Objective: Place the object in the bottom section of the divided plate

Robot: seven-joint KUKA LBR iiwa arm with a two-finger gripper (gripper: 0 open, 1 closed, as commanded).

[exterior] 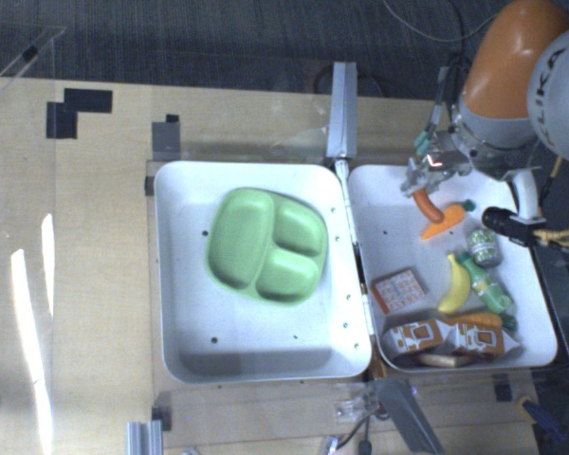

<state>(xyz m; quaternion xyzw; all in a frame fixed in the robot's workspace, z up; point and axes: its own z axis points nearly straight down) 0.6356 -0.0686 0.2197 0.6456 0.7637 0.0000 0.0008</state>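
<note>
This looks like a robotics lab or test cell rather than a home or kitchen. A pale wooden worktop (85,282) carries two shallow white bins, the left bin (256,349) and the right bin (541,339), set side by side and divided by a metal rail (342,112) bolted between them. Black tape marks (76,110) are stuck to the wood. A grey and orange industrial arm (522,64) reaches in, and a loose cable (427,8) lies on dark carpet (171,17) behind. The sheen at the left may be a clear guard panel (19,254), though that is hard to tell.
</note>
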